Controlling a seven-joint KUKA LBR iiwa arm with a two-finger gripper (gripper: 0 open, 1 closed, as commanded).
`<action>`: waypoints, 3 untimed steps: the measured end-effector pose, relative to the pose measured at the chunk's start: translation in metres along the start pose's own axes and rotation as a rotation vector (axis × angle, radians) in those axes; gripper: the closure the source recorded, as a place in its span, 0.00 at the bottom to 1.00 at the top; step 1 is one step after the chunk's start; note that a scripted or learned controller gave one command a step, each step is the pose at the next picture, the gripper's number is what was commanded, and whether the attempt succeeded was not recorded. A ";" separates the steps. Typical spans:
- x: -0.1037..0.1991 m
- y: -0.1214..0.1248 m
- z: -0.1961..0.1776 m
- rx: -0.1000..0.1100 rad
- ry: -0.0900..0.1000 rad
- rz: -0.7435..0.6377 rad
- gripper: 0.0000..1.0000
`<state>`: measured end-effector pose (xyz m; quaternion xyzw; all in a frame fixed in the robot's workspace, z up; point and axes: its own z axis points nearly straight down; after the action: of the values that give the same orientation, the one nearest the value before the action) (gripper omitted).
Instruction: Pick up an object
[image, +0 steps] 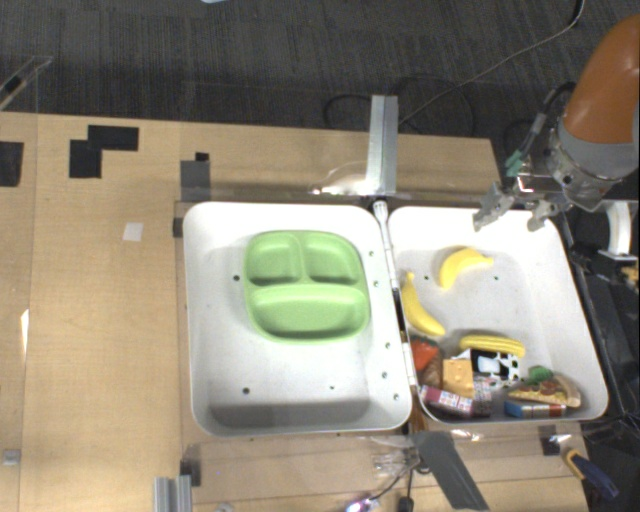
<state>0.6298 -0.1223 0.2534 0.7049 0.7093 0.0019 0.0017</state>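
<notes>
— What is around you?

— A pale wooden bench (90, 300) takes up most of what I see, with dark ribbed floor beyond it at twelve o'clock. A few black patches mark the wood toward ten o'clock. Two shallow white bins sit side by side on it, a metal post (384, 145) rising just behind the point where they meet.

— Count what is in them.

— The left bin (215, 380) carries one thing, a green divided tray (305, 283) with three compartments, lying flat at its middle. The right bin (560, 300) has more. I count two plain bananas: one banana (464, 265) curled alone near the bin's middle, toward its twelve o'clock side, and a longer banana (420, 310) lying along the nine o'clock wall. Then a heap of small toy foods (495, 385) is crowded at six o'clock, touching one another; a yellow piece tops it, with red, orange and green bits that I cannot sort apart.

— And you?

— My arm (605, 100) comes in at two o'clock, orange band above the grey wrist. My gripper (520, 210) hangs over the right bin's far rim, at twelve o'clock from the curled banana and apart from it. My fingers (492, 212) are spread, with nothing between them.
</notes>
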 end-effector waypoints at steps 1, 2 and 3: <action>0.016 0.014 0.110 0.000 0.000 -0.222 0.00; 0.007 0.015 0.157 -0.020 -0.008 -0.394 0.00; 0.008 0.011 0.164 -0.007 -0.003 -0.394 0.00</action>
<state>0.6418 -0.1137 0.0894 0.5524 0.8335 0.0030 0.0057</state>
